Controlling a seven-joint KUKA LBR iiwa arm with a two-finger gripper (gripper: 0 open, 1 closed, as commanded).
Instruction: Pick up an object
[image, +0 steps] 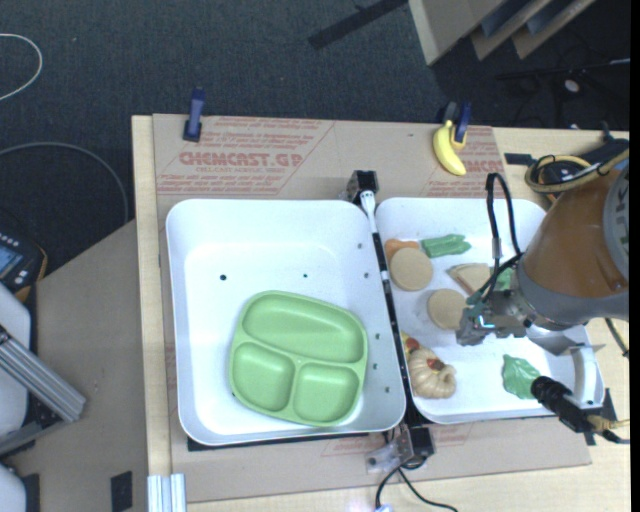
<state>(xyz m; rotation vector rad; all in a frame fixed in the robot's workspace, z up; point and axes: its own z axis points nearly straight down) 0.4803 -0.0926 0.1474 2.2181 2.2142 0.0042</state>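
Bench: brown board, printed red lettering along the far edge; two white bins are carried side by side.
Left bin: a green divided plate is seen lying flat toward its near right corner.
Right bin: small food items are held in it.
Arm: reaching in from the right, over the right bin.
Gripper: positioned low over the middle of the right bin, just beside a tan round piece; whether the fingers are apart or together cannot be told.
Other items in right bin: a second tan round piece and a green leaf toward the far left; a knobbly pastry near left; a green piece near right.
Banana: lying on the bench beyond the right bin.
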